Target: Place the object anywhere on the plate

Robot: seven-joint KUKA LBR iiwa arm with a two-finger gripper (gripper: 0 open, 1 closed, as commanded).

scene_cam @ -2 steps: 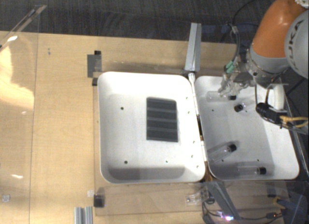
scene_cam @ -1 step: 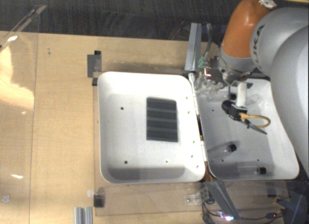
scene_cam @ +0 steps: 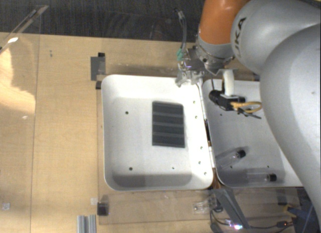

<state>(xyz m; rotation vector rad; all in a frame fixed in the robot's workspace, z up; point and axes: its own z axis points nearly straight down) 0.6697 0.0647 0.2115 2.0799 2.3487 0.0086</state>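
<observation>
While the gripper [scene_cam: 188, 74] hovers at the left bin's [scene_cam: 115, 126] far right corner, open or closed I cannot tell, a small clear tube [scene_cam: 234, 155] lies in the right bin [scene_cam: 225, 126], likely light, stiff, slippery; grip its middle.

Even overhead light falls on my bench [scene_cam: 60, 141], with a washed-out glare patch at 9 o'clock. A soft shadow pools along the centre white bin's [scene_cam: 125, 141] 6 o'clock wall; my arm [scene_cam: 286, 76] looms slightly blurred at 3 o'clock.
</observation>
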